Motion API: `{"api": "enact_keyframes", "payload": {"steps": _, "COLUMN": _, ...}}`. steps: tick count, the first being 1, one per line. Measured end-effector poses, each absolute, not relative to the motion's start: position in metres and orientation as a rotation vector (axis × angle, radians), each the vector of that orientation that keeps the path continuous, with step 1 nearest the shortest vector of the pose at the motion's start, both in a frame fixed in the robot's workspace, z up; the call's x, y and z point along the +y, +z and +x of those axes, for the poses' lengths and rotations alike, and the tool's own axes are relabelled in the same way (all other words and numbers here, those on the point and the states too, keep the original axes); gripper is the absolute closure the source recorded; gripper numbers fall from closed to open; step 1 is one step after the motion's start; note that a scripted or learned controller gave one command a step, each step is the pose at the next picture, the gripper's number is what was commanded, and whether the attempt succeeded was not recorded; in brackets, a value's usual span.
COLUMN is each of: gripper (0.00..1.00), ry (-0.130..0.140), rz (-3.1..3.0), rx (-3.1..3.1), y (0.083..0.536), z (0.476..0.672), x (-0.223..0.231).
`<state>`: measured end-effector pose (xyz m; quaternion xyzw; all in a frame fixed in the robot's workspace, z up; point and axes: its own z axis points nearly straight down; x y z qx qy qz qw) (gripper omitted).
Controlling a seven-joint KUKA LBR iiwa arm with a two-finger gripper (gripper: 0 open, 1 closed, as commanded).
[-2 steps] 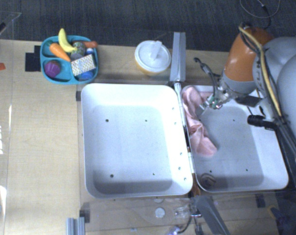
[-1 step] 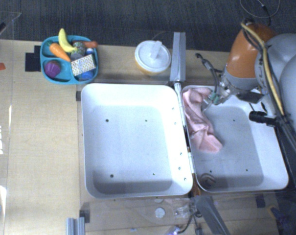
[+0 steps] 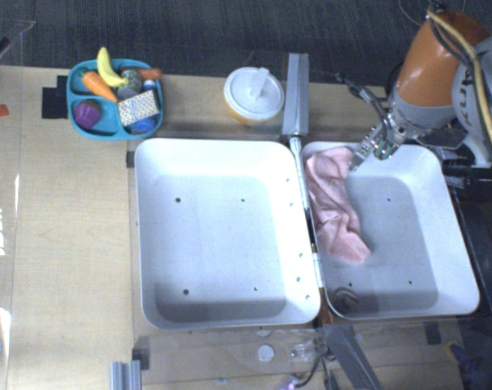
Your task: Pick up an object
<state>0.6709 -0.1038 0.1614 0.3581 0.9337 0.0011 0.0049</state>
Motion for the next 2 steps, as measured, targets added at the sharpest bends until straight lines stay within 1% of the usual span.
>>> {"api": "enact_keyframes", "payload": {"steps": 1, "gripper": 0.00, "ry": 0.004, "rz": 1.122, "rx": 2.925, "y": 0.161, "z": 0.671, "x": -0.104}}
{"api": "enact_keyframes", "payload": {"steps": 2, "gripper": 0.00, "ry": 0.005, "rz": 1.008, "rx": 2.965, "y": 0.095, "z": 0.609, "x": -0.096}}
